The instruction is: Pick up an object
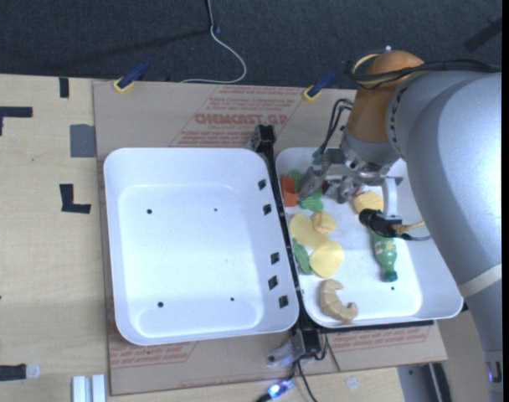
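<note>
Green object [310, 201] lay in right bin [405, 304], near its far left corner, directly under gripper [325, 182], beside orange piece [289, 192]; contact unclear. Pincer state: cannot tell. Yellow pieces [317, 243] and tan croissant shape [337, 301] lay nearer front; green bottle [385, 256] to right. Left bin [120, 170] alongside

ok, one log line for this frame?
arm: over right bin | end effector: low, by green toy | grasp: unconfirmed | left bin: untouched

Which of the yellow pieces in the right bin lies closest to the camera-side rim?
The tan curved piece, croissant-shaped. It lies alone by the right bin's near rim; the other yellow pieces sit farther up.
</note>
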Motion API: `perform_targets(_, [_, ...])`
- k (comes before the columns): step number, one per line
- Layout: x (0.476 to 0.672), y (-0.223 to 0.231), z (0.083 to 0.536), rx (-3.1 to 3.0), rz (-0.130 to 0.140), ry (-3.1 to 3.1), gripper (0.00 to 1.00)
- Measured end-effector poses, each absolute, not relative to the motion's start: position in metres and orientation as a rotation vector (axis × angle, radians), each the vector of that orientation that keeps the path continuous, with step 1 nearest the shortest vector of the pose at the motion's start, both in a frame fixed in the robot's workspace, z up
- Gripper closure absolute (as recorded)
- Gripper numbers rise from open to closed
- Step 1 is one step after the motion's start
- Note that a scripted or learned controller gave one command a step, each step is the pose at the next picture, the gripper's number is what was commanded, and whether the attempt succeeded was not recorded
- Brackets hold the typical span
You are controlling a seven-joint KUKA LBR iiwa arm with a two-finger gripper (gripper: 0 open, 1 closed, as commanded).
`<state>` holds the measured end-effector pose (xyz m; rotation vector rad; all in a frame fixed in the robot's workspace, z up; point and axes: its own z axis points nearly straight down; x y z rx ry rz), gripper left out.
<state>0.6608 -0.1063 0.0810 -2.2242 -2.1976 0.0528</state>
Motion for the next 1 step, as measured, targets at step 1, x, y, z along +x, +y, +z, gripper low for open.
perform_targets(1, [0.6608, -0.1062, 0.081, -2.224, 0.053, -2.198, 0.0])
